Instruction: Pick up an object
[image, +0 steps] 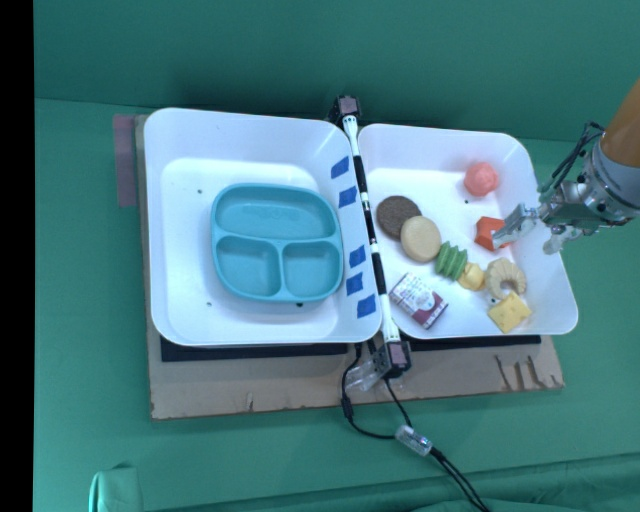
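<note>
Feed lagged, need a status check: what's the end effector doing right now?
End effector: fingers spread open, holding nothing, hovering beside the orange block in the right bin.

small red-and-white printed carton (418, 300) in the right white bin (560, 320): carries print, too small to read | blue tape squares (353, 226) along the left bin's edge: blank | no other text legible

The arm reaches in from the right edge, its orange band at the frame's border above the grey wrist. The gripper (535, 228) points left, its 2 fingers (516, 220) spread apart, nothing between them.
</note>
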